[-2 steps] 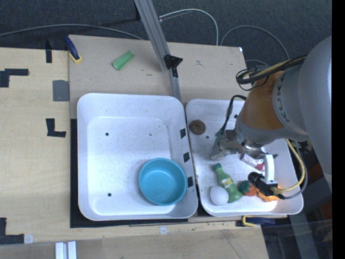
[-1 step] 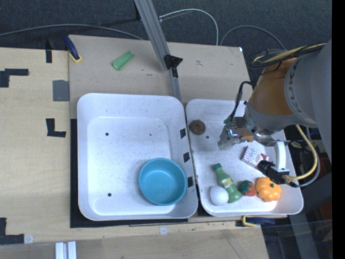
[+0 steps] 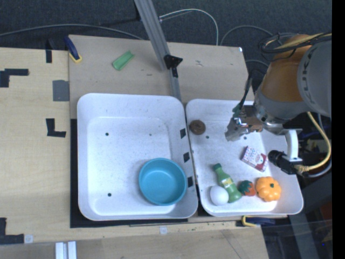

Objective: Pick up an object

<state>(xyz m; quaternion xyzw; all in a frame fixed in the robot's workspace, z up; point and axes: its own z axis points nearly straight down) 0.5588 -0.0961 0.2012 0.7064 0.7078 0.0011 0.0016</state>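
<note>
Camera view, looking down on both bins. Hovering over the right bin: gripper, up near the far wall, nothing visible between the fingers, opening too small and blurred to judge. Still in the approach step by the look of it, no pick begun. Nearest candidate: small red-and-white packet, lying just in front of the gripper toward the near side. Next move probably a short shift over that packet, then a straight drop and a close. Further along the near wall, a tight cluster: green bottle, white egg, small red-and-green piece, orange pumpkin, bottle and egg touching, so awkward to single out. Brown round thing alone near the divider, well apart from the rest. Over in the left bin, just a blue bowl. On the bench behind, a green block, out of play.
</note>
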